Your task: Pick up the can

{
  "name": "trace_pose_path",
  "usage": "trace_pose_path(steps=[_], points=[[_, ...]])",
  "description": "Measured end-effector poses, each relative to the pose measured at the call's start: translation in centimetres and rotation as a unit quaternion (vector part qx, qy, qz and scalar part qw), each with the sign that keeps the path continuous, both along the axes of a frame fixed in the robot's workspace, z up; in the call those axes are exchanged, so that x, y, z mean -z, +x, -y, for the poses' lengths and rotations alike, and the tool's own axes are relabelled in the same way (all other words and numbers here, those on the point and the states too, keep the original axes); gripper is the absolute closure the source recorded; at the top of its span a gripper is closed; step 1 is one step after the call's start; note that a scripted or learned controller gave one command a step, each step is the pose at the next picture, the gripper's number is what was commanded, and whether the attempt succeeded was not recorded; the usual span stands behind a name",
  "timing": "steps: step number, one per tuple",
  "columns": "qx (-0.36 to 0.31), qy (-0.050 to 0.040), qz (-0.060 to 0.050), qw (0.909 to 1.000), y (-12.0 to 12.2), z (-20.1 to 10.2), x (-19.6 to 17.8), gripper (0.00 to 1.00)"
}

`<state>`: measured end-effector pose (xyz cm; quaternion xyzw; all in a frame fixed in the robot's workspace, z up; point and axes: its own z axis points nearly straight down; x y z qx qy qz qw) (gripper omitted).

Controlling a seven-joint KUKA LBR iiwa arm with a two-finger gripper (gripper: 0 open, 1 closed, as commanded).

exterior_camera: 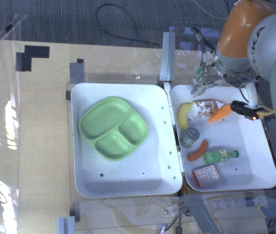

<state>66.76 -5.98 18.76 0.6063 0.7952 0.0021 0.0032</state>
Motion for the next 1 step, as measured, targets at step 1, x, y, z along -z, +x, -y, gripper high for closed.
trace_pose_path(steps=[1], points=[[-0.054, -0.001, 0.0, 0.9986, -11.41, 6.92, 9.56, 1.0]])
